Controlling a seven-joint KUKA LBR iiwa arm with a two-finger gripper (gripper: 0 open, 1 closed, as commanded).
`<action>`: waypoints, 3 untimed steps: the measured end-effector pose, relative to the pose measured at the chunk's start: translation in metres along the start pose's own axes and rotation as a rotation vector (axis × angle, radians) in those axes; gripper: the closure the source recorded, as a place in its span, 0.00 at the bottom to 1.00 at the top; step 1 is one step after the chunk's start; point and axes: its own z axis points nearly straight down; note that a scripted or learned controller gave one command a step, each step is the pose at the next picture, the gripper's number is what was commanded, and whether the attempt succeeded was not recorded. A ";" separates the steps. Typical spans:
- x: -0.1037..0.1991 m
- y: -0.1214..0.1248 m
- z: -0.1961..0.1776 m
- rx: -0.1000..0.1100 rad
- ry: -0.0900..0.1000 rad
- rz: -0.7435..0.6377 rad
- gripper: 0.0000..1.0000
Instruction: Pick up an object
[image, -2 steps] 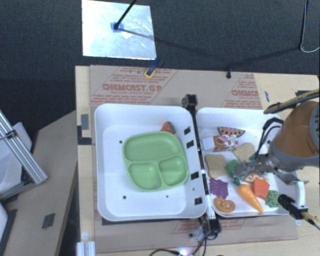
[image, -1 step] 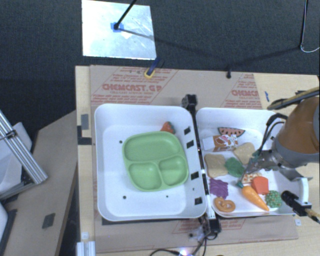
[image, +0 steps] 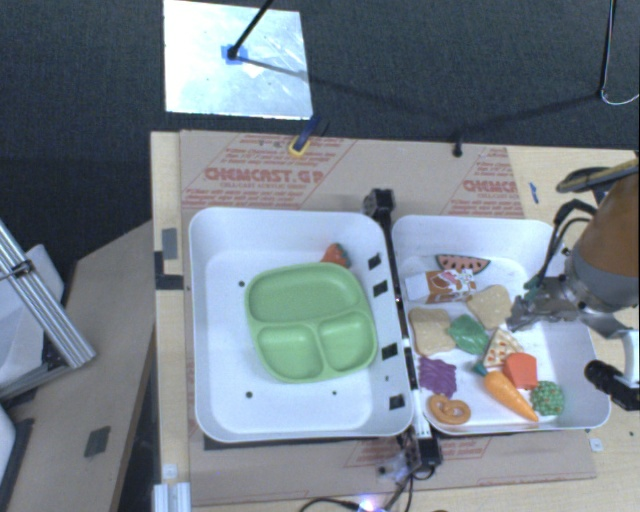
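Targets are the toy food pieces packed in the right bin (image: 575, 350): watermelon slice (image: 461, 265), bread slice (image: 490, 303), second bread piece (image: 430, 328), green piece (image: 467, 333), pizza wedge (image: 498, 349), carrot (image: 510, 396), broccoli (image: 546, 398), purple piece (image: 436, 376), pretzel-like ring (image: 449, 409).

Gripper (image: 528, 310) sits low over the bin's middle right, just beside the bread slice and pizza wedge. Nothing visibly between the fingers; can't tell from this angle whether they're wide or narrow.

Judgement: approach/descend step, no grasp yet. Pieces touch each other, so the next move needs a clean drop onto one item, probably bread slice or pizza wedge, close, then lift straight up.

Left bin (image: 215, 330) holds a green divided plate (image: 308, 322) and a small orange-red piece (image: 336, 255) near its back wall. Both bins sit on the worktop (image: 260, 172).
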 end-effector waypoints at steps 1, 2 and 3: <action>-0.007 0.005 -0.046 0.000 0.000 0.000 1.00; -0.007 0.006 -0.069 0.001 0.000 0.000 1.00; 0.046 0.026 -0.079 0.002 0.004 -0.006 1.00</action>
